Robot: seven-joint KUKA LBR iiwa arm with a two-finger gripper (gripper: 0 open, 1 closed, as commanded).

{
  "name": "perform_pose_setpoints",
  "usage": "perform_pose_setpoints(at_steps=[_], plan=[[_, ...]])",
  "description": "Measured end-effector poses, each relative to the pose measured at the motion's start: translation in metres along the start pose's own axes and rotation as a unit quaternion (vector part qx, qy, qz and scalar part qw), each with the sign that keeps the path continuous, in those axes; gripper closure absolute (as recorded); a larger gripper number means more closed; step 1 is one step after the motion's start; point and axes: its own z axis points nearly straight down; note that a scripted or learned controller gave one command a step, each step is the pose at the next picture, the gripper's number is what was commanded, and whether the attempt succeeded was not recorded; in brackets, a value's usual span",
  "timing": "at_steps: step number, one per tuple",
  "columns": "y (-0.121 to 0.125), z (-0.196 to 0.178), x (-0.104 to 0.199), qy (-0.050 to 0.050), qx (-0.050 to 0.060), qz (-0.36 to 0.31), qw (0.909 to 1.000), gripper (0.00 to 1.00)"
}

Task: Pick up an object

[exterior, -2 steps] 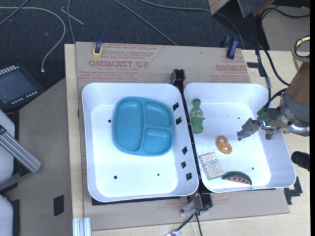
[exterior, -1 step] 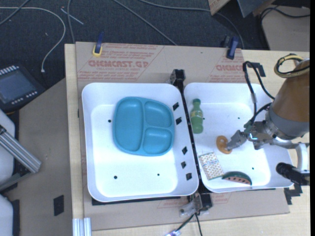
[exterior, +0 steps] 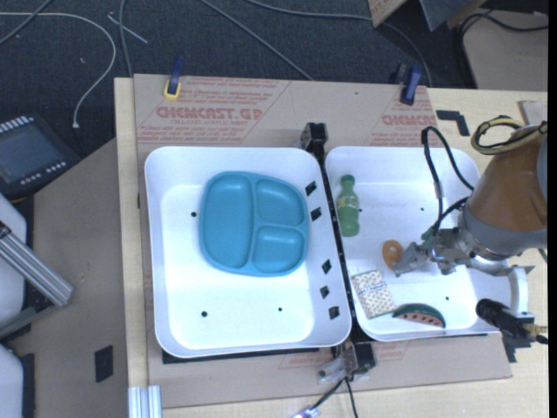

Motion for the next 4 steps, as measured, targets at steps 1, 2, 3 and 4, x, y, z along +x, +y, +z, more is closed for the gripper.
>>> perform_pose_setpoints(at_steps=[1, 2, 3, 4], plan=[[0.000, 0.025, 0.001, 0.000, -0.001, 0.000, 1.0000, 0.00], [0.001, 0.013, 0.000, 0.000, -0.003, 0.000, 1.0000, 1.00], [0.003, -0.033, -0.007, -0.002, -0.005, -0.001, 1.0000, 1.00], [0.006, -0.096, -0.012, -0.002, -0.007, -0.001, 1.0000, 1.00]])
